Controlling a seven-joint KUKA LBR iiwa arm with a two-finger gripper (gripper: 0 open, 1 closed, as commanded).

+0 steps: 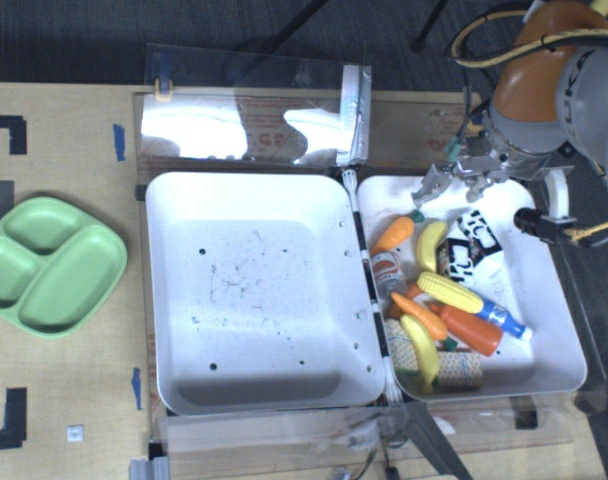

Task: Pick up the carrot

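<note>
holding nothing, gripper (454, 175) open above right bin (564, 313) | one carrot (393, 234) | two bananas (429, 243) | one corn cob (448, 290)

A robotics lab test station, seen from overhead.

Two shallow white bins (249, 288) sit side by side on a pale wooden surface (64, 118) marked with black and blue tape, while a grey-and-orange industrial arm (549, 78) trailing cables reaches in from the upper right of the frame.

carrot (393, 235) orange, green tip | corn cob (449, 291) yellow | divided plate (50, 264) pale green | bins (254, 193) white
</note>
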